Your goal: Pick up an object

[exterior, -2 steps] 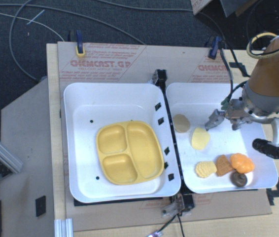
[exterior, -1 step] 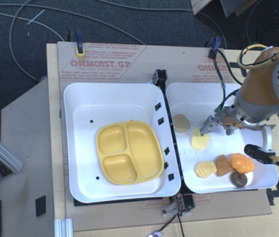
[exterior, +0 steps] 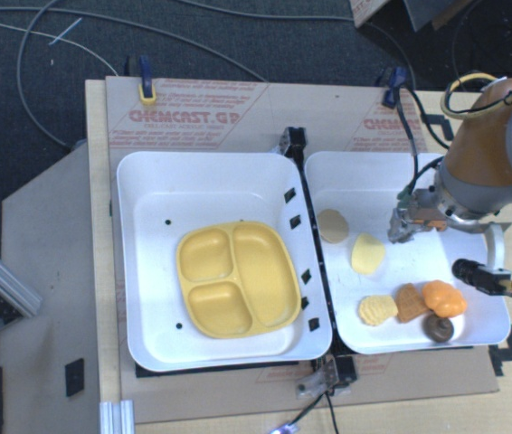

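Over the right bin, the hand hangs at the end of the arm, which reaches in from the right. Whether it is open or closed I cannot tell from this slanted view, and nothing shows between its tips.

Loose items lie in this bin. A pale yellow piece sits just left of and a little nearer than the hand, and is the closest of them. A tan disc lies further left, close to the bin's left wall. Along the near edge runs a row: a ridged yellow piece, a brown piece, an orange and a dark round thing, the last three touching or nearly so.

The left bin holds a yellow divided plate, well apart from the hand.

Judging by this, the pale yellow piece is the likely target: a short shift left and toward the near side, then down. It looks roughly round, so no long axis matters much.
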You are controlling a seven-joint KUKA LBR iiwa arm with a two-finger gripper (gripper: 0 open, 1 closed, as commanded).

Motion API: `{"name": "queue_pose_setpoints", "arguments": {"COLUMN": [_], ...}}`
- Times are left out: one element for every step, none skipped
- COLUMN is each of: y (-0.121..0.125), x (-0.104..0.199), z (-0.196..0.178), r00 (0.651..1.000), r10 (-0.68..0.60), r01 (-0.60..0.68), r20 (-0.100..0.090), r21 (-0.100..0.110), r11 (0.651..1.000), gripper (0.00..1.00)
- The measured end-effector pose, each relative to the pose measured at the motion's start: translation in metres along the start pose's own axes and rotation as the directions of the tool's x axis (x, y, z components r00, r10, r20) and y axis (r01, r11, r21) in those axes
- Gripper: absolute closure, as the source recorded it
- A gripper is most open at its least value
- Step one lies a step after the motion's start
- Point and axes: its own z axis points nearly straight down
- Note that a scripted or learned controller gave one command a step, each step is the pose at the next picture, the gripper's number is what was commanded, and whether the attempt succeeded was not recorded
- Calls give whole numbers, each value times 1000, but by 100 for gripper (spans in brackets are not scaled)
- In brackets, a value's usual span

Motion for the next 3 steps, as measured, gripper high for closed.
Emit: {"name": "queue_pose_setpoints", "arguments": {"y": [2,10,6], "x": [2,10,15], "z": [-43,-98,-145], "r00": [1000,1000,1000], "r10": [-2,-3,-3], "r01": [2,3,3], "r20": [2,2,2], "r21": [-4,-5,-5], "r11": [1000,1000,1000], "gripper": [100,100,100]}}
